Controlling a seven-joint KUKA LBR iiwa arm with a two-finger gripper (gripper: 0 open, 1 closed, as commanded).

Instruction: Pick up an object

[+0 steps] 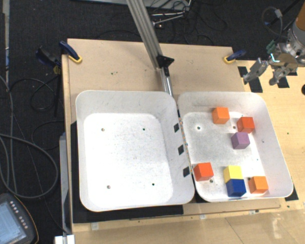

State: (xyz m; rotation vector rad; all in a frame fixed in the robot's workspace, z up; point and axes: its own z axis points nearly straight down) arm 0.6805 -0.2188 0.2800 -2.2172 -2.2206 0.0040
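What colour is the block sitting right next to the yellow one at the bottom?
Blue block, touching the yellow block, in the camera view.

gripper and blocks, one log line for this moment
gripper: open, above bench beyond right bin | held: nothing | blocks: seven in right bin | purple block: untouched | pick: not started

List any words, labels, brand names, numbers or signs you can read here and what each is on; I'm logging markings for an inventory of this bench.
None can be read.
The blocks in the right bin have plain faces, like the purple block.
The device with a screen at the lower left corner is too blurred to read.
The black tabs between the bins carry no legible marks.
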